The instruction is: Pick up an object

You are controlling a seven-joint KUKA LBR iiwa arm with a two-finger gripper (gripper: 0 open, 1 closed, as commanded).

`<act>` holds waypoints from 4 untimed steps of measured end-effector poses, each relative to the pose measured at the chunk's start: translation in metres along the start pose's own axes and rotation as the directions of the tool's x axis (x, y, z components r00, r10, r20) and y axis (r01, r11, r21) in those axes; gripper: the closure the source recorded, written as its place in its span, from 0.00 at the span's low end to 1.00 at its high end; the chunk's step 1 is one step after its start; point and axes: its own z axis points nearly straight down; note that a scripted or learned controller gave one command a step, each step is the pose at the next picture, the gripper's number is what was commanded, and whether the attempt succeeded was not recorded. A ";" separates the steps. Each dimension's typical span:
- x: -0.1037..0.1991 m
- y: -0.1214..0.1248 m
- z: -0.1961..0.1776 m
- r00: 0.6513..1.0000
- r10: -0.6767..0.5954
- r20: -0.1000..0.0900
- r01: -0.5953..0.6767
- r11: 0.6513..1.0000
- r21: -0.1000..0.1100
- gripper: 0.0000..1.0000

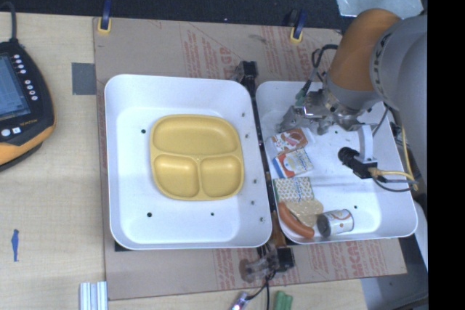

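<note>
Camera view: pincer (304,115) sits low over the upper part of the right bin (389,225), right of frame centre. Grey arm (403,47) with an orange band comes in from the upper right. Cannot tell whether the pincer is apart or together, and nothing is visibly clamped in it.

Nearest thing is a white packet (290,154) with red and blue print. It lies flat, just below the pincer, against the bin's left wall. Touching or apart from the pincer: cannot tell.

Below it is a square patterned packet (294,189), pale with a small dotted print. At the bin's lower left lie a reddish sausage (294,223) and a tan piece (311,208) on top of it. A small can (336,221) lies on its side just right of them, dark end facing left.

Left bin (123,156) holds a yellow three-section plate (196,156), centred. Both bins rest on a cardboard sheet (182,47) on the bench (51,229). An orange-edged control pendant (18,105) is at the left edge of the frame.
</note>
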 end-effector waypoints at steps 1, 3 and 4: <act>0.003 -0.020 0.000 1.000 0.000 0.000 0.000 1.000 0.001 0.00; 0.010 -0.022 0.000 1.000 -0.001 -0.001 0.001 1.000 0.003 0.00; 0.011 -0.084 0.001 1.000 -0.003 -0.001 0.003 1.000 0.001 0.00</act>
